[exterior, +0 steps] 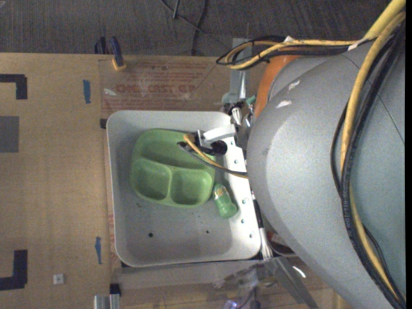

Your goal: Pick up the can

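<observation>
A small green can-like container (pixel 224 202) lies on its side on the floor of the white bin (pixel 167 243), touching the near right corner of a green divided plate (pixel 168 169). My gripper (pixel 237 117) is at the bin's far right rim, mostly hidden by the bulky grey arm (pixel 322 172). It is well above and to the right of the green container, apart from it. Nothing shows held in it.
The green plate has three compartments and fills the bin's upper left half. The bin's lower floor is bare white with a few dark specks. The arm hides everything to the right of the bin. Brown cardboard bench with blue tape marks lies to the left.
</observation>
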`<state>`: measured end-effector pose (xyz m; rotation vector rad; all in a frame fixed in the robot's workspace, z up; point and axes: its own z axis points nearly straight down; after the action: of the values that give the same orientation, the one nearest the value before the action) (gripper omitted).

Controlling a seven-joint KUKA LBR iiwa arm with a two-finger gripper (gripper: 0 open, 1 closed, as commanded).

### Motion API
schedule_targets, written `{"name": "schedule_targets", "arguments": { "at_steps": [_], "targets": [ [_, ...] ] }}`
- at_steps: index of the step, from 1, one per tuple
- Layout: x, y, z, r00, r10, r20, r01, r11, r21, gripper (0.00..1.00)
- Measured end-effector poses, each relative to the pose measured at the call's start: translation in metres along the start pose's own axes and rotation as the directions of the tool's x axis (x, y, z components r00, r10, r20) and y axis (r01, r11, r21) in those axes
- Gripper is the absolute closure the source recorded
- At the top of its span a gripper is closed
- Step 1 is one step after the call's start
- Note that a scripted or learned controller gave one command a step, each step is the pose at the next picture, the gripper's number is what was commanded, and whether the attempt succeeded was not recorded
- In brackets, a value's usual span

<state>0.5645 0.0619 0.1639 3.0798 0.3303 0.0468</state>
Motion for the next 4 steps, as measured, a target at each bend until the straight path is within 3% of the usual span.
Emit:
{"name": "schedule_targets", "arguments": {
  "at_steps": [1,2,3,4],
  "targets": [
    [0.054,0.102,-0.014,0.965,-0.263,0.015,0.262,0.964,0.054,1.00],
    [0.017,0.146,-0.163,0.994,-0.105,0.022,0.103,0.993,0.051,1.00],
    [-0.006,0.097,-0.108,1.000,0.011,0.029,-0.012,0.999,0.049,1.00],
    [-0.042,0.192,-0.263,1.000,-0.015,0.027,0.014,0.999,0.048,1.00]
  ]
}}
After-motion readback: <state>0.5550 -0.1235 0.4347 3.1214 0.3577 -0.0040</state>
